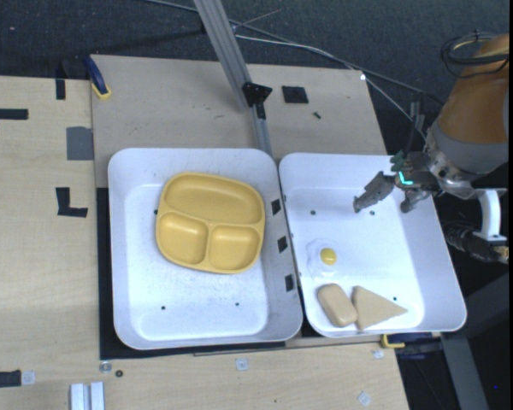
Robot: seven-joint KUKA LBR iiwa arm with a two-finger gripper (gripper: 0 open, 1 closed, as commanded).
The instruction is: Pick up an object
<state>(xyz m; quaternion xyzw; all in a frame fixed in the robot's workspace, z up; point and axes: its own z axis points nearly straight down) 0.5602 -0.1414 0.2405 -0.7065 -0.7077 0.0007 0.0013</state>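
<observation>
While hovering over the right bin [427, 254], claw [392, 192] spread wide and holding nothing, tan rounded loaf [335, 304] beside tan wedge [378, 307] near bin's front, small yellow-centred piece [327, 256] nearby.

Grey arm [470, 143], orange band, dark gripper [392, 191].

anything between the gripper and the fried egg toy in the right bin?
No. In the camera view, the gripper hangs over the right bin; between it and the fried egg toy is bare white bin floor.
</observation>
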